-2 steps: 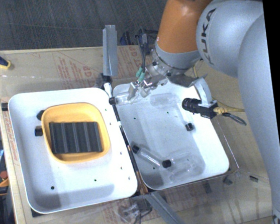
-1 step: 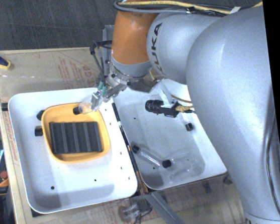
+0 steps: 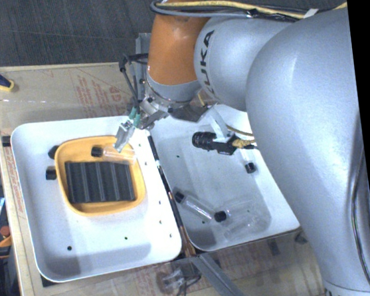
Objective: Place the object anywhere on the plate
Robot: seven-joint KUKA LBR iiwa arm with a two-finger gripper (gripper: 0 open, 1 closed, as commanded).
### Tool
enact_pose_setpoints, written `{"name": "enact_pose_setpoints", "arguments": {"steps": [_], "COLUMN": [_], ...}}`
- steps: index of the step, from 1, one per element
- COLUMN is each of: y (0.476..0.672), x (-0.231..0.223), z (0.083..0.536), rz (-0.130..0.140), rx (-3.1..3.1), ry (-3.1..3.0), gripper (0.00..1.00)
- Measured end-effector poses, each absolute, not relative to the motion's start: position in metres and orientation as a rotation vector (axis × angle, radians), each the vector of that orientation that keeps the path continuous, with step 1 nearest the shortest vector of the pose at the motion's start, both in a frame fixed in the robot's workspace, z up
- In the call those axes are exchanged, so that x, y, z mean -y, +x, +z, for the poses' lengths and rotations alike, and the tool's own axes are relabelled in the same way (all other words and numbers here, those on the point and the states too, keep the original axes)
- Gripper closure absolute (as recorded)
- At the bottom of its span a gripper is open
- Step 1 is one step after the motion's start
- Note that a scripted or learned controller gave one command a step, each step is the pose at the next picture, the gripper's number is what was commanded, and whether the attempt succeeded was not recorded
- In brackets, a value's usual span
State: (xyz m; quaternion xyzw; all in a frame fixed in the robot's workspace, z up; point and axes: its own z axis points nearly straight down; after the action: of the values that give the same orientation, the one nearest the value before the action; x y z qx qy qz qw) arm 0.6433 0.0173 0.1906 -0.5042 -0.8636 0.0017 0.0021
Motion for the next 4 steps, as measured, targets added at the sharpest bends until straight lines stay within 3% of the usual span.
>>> {"name": "enact_pose_setpoints", "arguments": {"steps": [1, 2, 3, 4], "y": [0.644, 0.610, 0.657, 0.630], "x": [-0.017, -0.026, -0.041, -0.038], "z": [0.200, 0.226, 0.259, 0.191], "rz": [0.007, 0.004, 0.000, 0.002], "rx": [2.710, 2.785, 2.899, 3.040], "ry": [-1.580, -1.446, -1.215, -0.780], "gripper": [1.00, 1.00, 1.00, 1.00]}}
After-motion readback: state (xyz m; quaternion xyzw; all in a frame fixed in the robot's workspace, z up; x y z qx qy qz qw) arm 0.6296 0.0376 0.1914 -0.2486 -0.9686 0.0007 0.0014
